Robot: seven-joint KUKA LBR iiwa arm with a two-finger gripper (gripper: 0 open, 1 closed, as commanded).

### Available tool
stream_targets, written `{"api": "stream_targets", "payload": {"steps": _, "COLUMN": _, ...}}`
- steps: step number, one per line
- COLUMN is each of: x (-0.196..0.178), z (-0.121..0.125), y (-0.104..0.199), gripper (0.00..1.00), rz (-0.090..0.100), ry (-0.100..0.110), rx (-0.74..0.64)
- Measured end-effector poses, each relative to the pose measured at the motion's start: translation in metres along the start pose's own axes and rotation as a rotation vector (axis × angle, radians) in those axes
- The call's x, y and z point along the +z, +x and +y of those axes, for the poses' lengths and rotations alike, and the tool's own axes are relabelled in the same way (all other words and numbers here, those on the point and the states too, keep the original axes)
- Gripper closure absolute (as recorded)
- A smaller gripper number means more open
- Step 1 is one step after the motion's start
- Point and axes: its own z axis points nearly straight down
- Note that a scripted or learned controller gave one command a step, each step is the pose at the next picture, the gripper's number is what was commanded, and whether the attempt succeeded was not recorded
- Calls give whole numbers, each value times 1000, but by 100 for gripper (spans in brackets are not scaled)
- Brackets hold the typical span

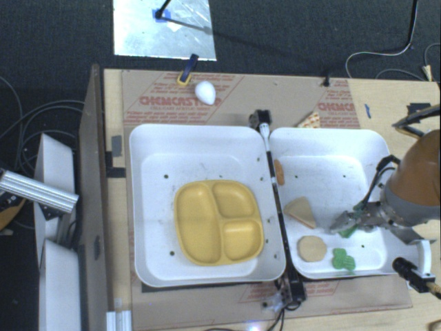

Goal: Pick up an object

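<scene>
Camera view shows my tool (342, 224) low in the right bin (324, 143), whether spread or pinched I cannot tell, beside a tan wedge (302, 212), round cookie (312, 248) and green piece (342, 259).

Grey arm (413, 209) with an orange band, black cable alongside.

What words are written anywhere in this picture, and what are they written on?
"CHEMCAST" in red, on the brown cardboard sheet behind the left bin.
The same red print on the cardboard behind the right bin, too blurred and skewed to read for sure.
No readable text on the bins, the yellow divided tray or the food pieces.
</scene>
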Motion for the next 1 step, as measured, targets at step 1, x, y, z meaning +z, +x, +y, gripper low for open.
{"api": "stream_targets", "payload": {"steps": 1, "x": -3, "z": 19, "y": 104, "gripper": 0, "rz": 4, "ry": -1, "rx": -15}}
